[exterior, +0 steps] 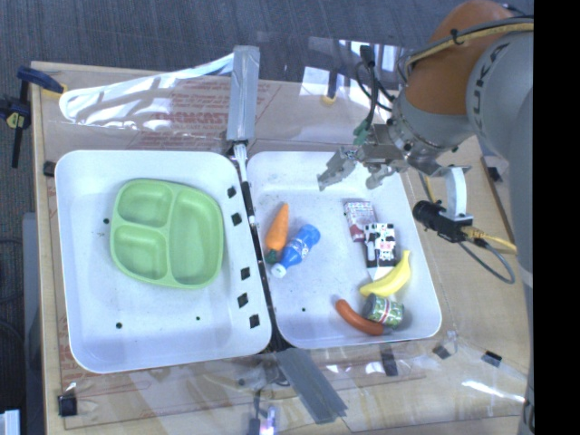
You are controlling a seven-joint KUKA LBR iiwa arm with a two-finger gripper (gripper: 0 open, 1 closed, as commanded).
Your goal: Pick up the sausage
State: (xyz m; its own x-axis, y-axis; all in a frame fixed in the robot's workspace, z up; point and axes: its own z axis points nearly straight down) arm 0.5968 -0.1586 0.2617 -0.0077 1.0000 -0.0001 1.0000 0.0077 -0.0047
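The sausage is a short red-brown link lying near the front edge of the right bin, touching a small green can. My gripper hangs over the back of the right bin, well behind the sausage, with its two fingers spread apart and nothing between them.
The right bin also holds an orange carrot, a blue bottle, a yellow banana, a red-and-white packet and a black-and-white box. The left bin holds a green divided plate. A taped divider separates the bins.
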